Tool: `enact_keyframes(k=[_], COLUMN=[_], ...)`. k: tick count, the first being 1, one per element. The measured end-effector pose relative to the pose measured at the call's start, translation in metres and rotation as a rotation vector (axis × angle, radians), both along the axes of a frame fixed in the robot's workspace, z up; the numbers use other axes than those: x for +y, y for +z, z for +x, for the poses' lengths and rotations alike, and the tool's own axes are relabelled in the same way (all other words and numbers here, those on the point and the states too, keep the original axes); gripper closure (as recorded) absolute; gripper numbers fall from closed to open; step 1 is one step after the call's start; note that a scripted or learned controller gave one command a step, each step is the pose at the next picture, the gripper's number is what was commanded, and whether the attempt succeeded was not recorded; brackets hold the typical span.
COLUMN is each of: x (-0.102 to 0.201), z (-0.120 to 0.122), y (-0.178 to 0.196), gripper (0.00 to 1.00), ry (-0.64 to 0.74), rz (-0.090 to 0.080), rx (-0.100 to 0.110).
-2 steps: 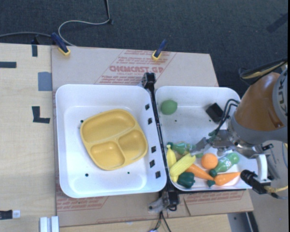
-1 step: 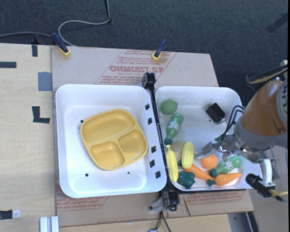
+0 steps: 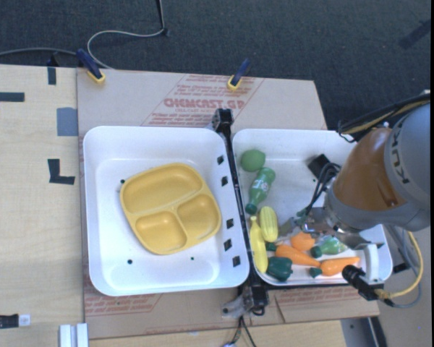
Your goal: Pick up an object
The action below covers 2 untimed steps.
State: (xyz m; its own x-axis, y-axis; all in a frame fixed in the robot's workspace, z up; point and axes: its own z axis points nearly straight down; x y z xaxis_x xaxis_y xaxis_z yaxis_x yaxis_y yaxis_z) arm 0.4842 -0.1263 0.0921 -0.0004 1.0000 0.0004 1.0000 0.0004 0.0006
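Gripper low in right bin, grip state unreadable. Toys packed tight: corn, carrots touching — risk nudging neighbours, closing on nothing.

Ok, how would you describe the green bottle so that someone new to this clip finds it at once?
Look at the right bin, the one the arm reaches into. Near its left wall, just below a round green ball, lies the green bottle, tilted, its cap end pointing down toward the yellow corn cob. It is the one long green item with a pale label.
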Motion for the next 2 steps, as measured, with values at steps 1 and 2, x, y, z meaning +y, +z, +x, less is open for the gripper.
enact_keyframes(k=[1,2], x=[0.001,0.085], z=[0.001,0.016], y=[0.01,0.092], gripper=[1.0,1.0], ry=[0.0,0.003], rz=[0.001,0.001], rx=[0.0,0.001])
